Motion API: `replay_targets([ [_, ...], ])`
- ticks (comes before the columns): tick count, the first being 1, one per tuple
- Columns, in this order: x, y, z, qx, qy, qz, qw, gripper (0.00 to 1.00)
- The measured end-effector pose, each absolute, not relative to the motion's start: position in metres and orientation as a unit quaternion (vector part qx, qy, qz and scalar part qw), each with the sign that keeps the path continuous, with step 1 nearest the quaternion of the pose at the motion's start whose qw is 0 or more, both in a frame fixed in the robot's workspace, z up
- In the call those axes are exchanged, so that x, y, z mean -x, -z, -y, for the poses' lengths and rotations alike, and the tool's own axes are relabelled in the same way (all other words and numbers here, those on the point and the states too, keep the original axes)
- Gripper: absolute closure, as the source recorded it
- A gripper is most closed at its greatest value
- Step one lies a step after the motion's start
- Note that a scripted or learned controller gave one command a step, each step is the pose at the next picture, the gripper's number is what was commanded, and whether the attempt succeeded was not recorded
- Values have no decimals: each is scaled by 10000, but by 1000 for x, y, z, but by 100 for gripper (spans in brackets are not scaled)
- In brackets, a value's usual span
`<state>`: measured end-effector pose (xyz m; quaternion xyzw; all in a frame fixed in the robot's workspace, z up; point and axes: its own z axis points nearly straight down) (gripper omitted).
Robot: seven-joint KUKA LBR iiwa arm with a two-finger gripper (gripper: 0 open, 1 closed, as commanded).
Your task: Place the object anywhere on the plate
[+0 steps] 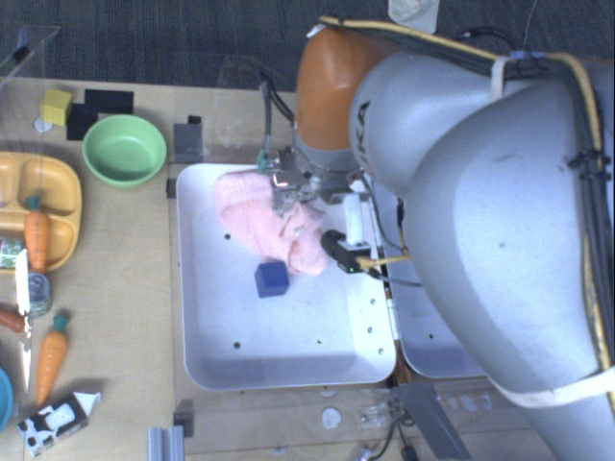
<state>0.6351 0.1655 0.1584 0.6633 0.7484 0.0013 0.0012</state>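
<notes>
Over the left white bin (202,353), my grey arm (480,209) reaches in from the right, its orange band (327,84) sitting above the wrist. My gripper (286,192) hangs at the bin's upper middle, right over a crumpled pink cloth (264,224). I cannot tell whether it is apart or together, because the wrist and the cloth hide it.

The pink cloth lies in the upper half of the left bin. A small blue cube (272,279) rests on the bin floor, touching the cloth's lower edge. It sits free, just below my gripper.

To the left of the bins, on the wooden bench (115,305), lie a yellow divided plate (43,209) with a toy carrot (36,240) in it, a green bowl (124,149) and a second toy carrot (51,353) nearer the front. The blue cube is well apart from the plate.
</notes>
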Motion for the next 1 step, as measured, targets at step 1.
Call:
replay_targets([
  [1,-605,-154,-228,-5886,-14,-8084,5,100],
])
